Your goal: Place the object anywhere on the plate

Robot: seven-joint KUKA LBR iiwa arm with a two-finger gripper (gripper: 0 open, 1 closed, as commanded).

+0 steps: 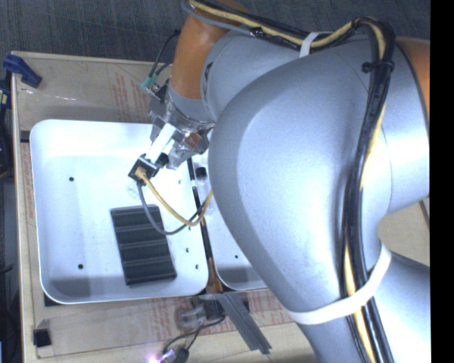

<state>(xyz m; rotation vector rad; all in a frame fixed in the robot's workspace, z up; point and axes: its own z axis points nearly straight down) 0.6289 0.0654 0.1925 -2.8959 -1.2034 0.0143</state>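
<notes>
A grey robot arm (pixel 318 165) with an orange band (pixel 193 51) above its wrist reaches in from the right and covers most of the right-hand white bin (pixel 231 267), as we see it from the fixed camera above the pale wooden bench (pixel 98 89). Its gripper (pixel 180 141) hangs over the upper right corner of the left-hand shallow white bin (pixel 41 203), close to the wall that it shares with its neighbour. We cannot make out whether the gripper is spread or pressed together, because the wrist hardware crowds it from this angle, and we see nothing pinched in it.

The dark grey ribbed rectangular slab (pixel 142 244) lies flat on the floor of the left bin, in its lower right part, near the front wall and just beside the right wall. It is turned at a slight slant, its long side running roughly from back to front. The slab lies below the gripper in the picture and apart from it, with bare white floor between them.

A blue clamp (pixel 20 68) grips the bench's far left corner. A grey metal bracket (pixel 238 322) sits on the front edge of the bench, below the gap between the two bins.
</notes>
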